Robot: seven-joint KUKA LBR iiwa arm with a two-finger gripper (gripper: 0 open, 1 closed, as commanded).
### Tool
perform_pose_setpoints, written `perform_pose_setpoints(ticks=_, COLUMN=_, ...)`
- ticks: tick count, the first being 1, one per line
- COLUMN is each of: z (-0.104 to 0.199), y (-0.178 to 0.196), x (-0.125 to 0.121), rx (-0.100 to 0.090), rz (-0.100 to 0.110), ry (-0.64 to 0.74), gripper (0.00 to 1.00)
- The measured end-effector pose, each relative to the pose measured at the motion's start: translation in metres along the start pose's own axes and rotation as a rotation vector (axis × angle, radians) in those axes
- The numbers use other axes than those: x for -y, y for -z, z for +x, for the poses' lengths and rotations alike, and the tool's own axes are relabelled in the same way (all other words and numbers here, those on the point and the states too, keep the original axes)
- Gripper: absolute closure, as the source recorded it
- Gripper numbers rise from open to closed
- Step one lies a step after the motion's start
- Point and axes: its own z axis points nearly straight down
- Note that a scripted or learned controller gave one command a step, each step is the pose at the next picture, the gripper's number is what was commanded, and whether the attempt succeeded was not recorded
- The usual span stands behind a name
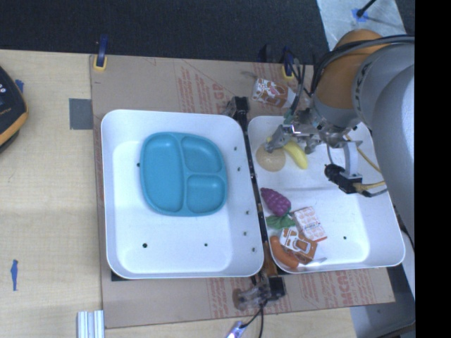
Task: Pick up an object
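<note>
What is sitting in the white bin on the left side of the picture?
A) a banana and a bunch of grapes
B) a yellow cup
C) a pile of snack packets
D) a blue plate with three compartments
D: the blue divided plate lies alone in the left bin, while the banana, purple grapes and snack packets are in the right bin.

Yellow banana (297,155), lying slanted, right bin's (380,220) top-left corner

Blue plate (184,173), white bins (120,189), yellow banana (298,155), purple grapes (276,202), orange carrot (282,258), tan bench (42,210).
</note>
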Motion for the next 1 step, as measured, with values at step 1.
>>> perform_pose_setpoints(ticks=1, z=0.0002, y=0.0118, x=-0.0013, rx=-0.001, rz=-0.002, ry=0.004, gripper=1.0)
